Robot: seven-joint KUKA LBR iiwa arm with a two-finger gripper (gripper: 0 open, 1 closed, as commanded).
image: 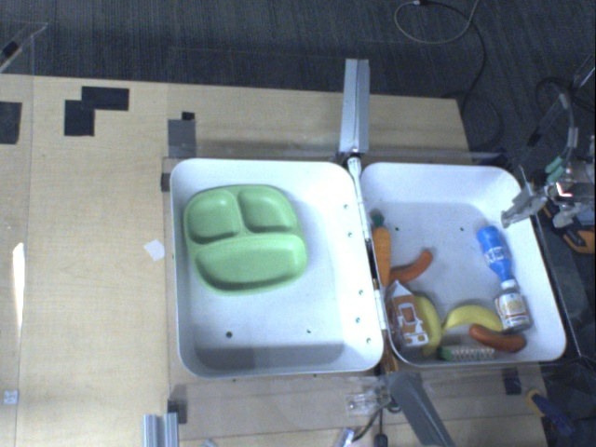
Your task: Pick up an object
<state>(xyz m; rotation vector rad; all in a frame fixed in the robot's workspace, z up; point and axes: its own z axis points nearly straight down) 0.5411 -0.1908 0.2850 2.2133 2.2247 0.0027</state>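
Observation:
The right bin [438, 189] holds several toy items. An orange carrot [382, 250] lies along its left wall, with a brown sausage [413, 265] beside it. A blue bottle [494, 252] and a small can [511, 307] lie near the right wall. A yellow banana [471, 318], a red hot dog [496, 341], a small printed box [406, 318] and a yellow piece [428, 317] crowd the front. My gripper [526, 205] hangs at the bin's right rim, above and right of the blue bottle, with nothing seen in it.
The left bin [270, 343] carries a green divided plate [246, 237] in its back left part. A metal post [355, 110] stands behind the seam between the bins. Cables and dark gear [573, 166] sit at the right edge.

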